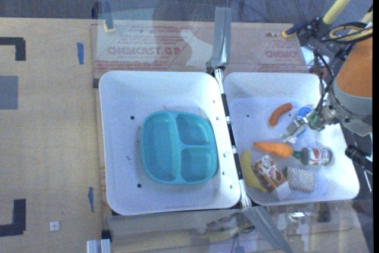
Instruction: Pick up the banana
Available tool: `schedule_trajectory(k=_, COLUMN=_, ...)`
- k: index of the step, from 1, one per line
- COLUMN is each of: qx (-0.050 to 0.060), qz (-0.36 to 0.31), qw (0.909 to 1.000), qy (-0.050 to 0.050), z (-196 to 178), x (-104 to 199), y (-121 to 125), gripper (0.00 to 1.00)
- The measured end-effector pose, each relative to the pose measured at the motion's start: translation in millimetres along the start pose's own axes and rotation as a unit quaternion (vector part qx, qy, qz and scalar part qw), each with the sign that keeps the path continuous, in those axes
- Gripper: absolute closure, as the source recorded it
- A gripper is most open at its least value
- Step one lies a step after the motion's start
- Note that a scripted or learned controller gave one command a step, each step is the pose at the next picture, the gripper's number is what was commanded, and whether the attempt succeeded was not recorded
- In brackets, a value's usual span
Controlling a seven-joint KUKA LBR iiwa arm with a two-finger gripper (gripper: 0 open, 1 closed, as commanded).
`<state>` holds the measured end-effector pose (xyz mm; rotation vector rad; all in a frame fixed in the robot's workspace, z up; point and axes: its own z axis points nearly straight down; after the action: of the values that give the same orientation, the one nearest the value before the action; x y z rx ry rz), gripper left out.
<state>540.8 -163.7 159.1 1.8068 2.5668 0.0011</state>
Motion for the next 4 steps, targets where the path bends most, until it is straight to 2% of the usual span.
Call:
schedule_trajectory(k=1, qx=-0.001, qz=-0.082, qw=0.9967, qy=-0.001, z=72, x=53, y=13, gripper=0.0)
schedule_trajectory(k=2, qx=-0.002, qz=-0.171, qw=0.9852, qy=-0.002, z=71, x=54, y=33, gripper=0.0)
schedule_trajectory(k=3, qx=-0.004, qz=-0.262, qw=0.9649, qy=-0.004, z=71, x=73, y=-28, gripper=0.0)
schedule_trajectory(k=4, qx=-0.005, qz=-0.261, qw=0.9652, qy=-0.004, z=60, x=73, y=-28, gripper=1.0)
